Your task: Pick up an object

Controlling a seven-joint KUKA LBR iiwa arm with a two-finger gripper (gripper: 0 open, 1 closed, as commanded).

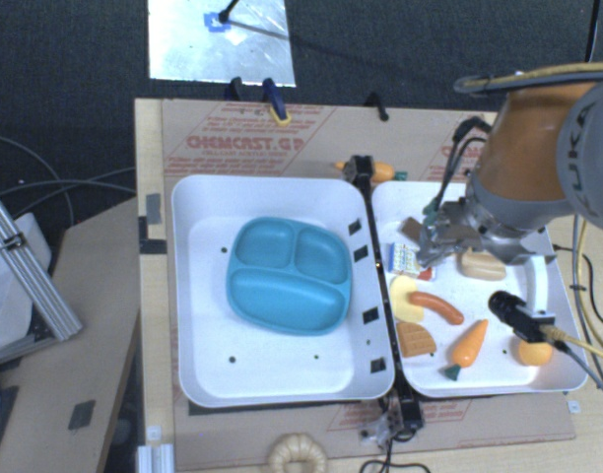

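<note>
You've got the metal two-finger gripper (pixel 432 247) low in the right white plastic bin (pixel 558 377), can't tell how its jaws stand; go for the red toy sausage (pixel 436 308) just below it, lying long axis upper-left to lower-right, so close across its width

two shallow white plastic bins (pixel 198 294), one blue three-compartment plastic tray (pixel 287 274), one toy orange carrot (pixel 468 344), one toy red sausage (pixel 436 307), one toy bread slice (pixel 415 338)
</note>
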